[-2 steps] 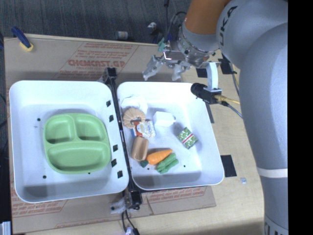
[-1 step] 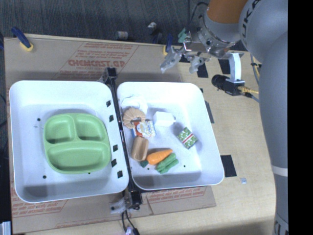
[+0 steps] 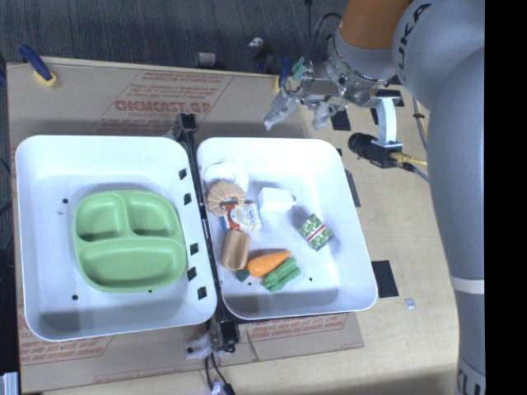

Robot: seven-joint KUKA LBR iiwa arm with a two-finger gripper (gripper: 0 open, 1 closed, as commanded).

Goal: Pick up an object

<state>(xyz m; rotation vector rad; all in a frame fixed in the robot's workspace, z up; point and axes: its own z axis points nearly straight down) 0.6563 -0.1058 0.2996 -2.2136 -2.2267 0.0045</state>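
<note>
The right bin (image 3: pixel 350 220) holds a jumble of toy food. A round tan cookie (image 3: pixel 225 194) lies near its left wall beside a small red-and-white packet (image 3: pixel 245 216). A white block (image 3: pixel 276 198) sits mid-bin, and a green carton (image 3: pixel 314 231) lies to its right. A tan bun (image 3: pixel 235 249) and an orange carrot (image 3: pixel 270 262) with green leaves lie toward the front. My gripper (image 3: pixel 298 115) hangs high above the bin's far edge, open, with nothing between its fingers (image 3: pixel 276 115).
The left bin (image 3: pixel 41 179) carries a green divided plate (image 3: pixel 129 239). A white crumpled item (image 3: pixel 224 171) lies in the right bin's back left corner. Black clips (image 3: pixel 188 126) join the two bins along the shared wall. Cardboard lies under both.
</note>
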